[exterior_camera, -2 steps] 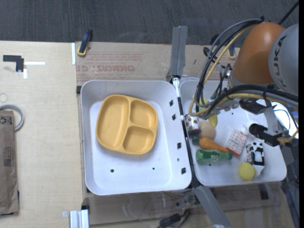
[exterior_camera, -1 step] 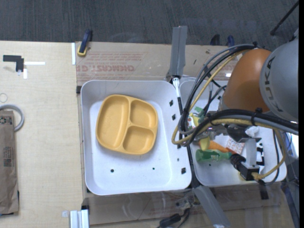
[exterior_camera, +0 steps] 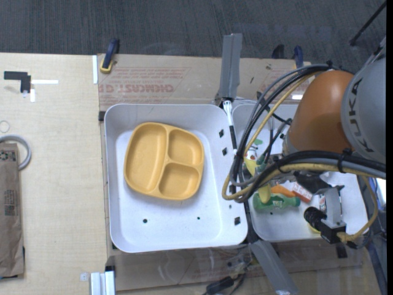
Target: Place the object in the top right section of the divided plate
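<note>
yellow divided plate, left bin

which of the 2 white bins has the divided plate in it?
The left bin: the yellow divided plate lies in its upper half. The right bin, under the arm, holds small mixed items instead.

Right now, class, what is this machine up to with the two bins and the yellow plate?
The grey arm reaches in from the right and hangs over the right bin, where a few small colourful objects lie partly hidden under its cables. The yellow divided plate sits in the left bin with nothing in any section. So nothing has been placed on the plate yet.
</note>
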